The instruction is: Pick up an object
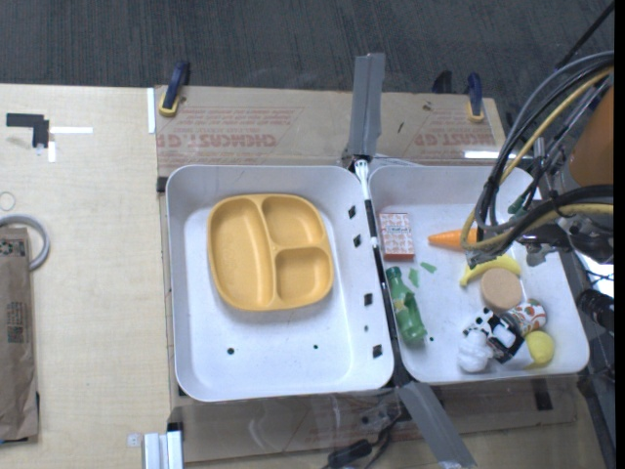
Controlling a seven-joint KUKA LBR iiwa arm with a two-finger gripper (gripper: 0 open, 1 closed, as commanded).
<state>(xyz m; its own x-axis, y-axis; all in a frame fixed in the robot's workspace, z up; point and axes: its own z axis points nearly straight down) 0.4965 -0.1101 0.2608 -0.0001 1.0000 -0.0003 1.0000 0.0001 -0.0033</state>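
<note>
Cardboard behind bins: red reversed print, reads roughly "CHEMCUTS". Small red-patterned box in right bin; lettering illegible. Tool state: cannot tell.

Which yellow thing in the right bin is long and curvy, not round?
The banana, lying near the carrot. It is long and curved, while the other yellow thing, the lemon at the bin's lower right corner, is a round lump.

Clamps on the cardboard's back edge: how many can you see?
2: one blue-and-yellow clamp at the cardboard's far-left corner behind the left bin, the other clamp at the far right behind the right bin. Cables might hide more.
</note>
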